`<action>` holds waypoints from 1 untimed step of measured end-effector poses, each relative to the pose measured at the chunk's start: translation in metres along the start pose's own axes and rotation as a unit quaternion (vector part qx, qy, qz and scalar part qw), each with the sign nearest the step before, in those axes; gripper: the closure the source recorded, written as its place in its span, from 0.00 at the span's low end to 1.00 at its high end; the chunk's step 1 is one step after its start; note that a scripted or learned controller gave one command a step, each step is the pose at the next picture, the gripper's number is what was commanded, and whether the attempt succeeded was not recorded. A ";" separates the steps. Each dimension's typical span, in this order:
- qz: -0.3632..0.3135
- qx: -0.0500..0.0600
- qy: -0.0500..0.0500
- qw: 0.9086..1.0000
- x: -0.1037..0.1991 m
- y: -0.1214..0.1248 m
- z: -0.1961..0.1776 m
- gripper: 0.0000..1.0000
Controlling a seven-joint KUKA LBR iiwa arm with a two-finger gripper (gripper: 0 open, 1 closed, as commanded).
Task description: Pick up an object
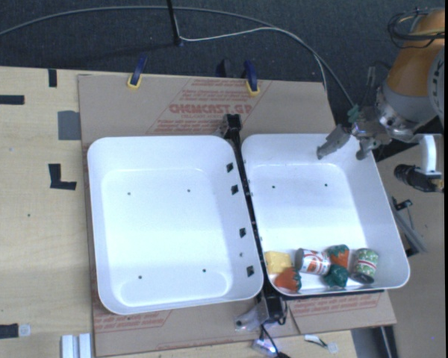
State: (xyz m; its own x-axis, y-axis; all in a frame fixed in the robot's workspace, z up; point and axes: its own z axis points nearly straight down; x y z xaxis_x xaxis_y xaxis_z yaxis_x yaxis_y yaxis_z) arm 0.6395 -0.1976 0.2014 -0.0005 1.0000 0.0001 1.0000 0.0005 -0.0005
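Observation:
Several small objects lie bunched along the near edge of the right bin (299, 200): a yellow piece (278, 260), a red and white can (311, 262), an orange-red piece (287, 280), a dark green piece (336, 277) and a green and white piece (366, 264). My gripper (340, 153) hangs over the bin's far right corner, well away from the pile. It is open, its two fingers spread, with nothing between them.
The left bin (164, 222) sits beside the right one, with black clips (239, 192) along the shared edge. Both rest on a cardboard sheet (201, 107) clamped at the back. A cable (284, 32) arcs over the back of the bench.

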 end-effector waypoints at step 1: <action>0.001 0.002 0.000 1.000 -0.008 -0.063 0.119 0.00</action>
State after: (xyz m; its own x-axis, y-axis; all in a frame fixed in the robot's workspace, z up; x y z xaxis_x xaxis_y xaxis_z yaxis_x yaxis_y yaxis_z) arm 0.5768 -0.2053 0.0819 0.0013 1.0000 0.0009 1.0000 -0.0013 -0.0051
